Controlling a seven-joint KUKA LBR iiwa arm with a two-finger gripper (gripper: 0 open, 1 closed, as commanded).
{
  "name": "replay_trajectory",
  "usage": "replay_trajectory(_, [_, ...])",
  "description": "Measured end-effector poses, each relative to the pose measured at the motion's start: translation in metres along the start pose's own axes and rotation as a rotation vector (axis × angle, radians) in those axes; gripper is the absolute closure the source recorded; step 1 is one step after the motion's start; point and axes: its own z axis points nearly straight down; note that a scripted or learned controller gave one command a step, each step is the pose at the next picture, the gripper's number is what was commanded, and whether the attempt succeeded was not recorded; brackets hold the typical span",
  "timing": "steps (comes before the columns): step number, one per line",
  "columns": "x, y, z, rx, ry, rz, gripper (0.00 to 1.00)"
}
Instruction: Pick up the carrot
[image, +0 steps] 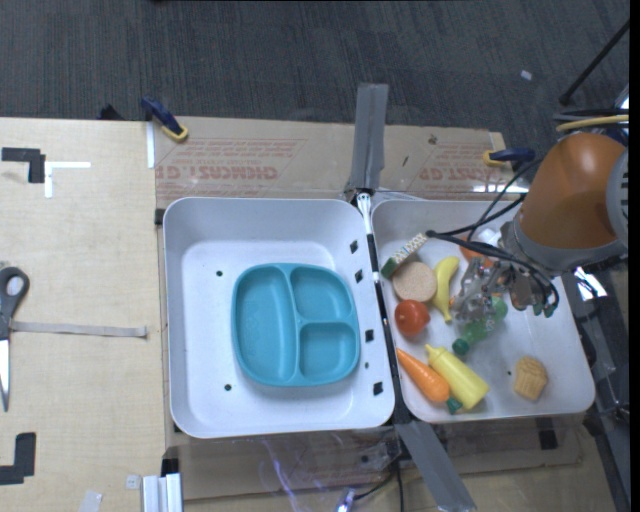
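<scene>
The claw (478, 300) hangs low inside the right bin (560, 400), amid cables and metal parts that blur together, so whether it is apart or together cannot be told from this view. Nothing can be made out in its grip. Taking the claw as the landmark: just to its left stands a small banana (445, 283), and beyond that a round bread slice (414, 281) with a red tomato (411, 317) below it. Right beneath the claw lies something green (470, 335), too tangled with the mechanism to name. Further down from the claw sits a yellow bottle (459, 374), and touching its left side is the carrot (422, 373). A tan waffle-like piece (530, 379) lies down and to the right of the claw.

The pick looks not yet begun: the carrot rests on the bin floor, apart from the claw, down and to its left, near the bin's left wall. What remains is to reach it, close on it and lift.

The carrot is a short orange cone, lying aslant, its narrow tip pointing up-left, its thick end beside the bottle's base.
</scene>
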Motion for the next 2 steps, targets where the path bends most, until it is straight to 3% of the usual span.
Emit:
replay_trajectory(1, [0.000, 0.000, 0.000, 0.000, 0.000, 0.000, 0.00])
replay_trajectory(2, [-0.021, -0.066, 0.012, 0.000, 0.006, 0.372, 0.00])
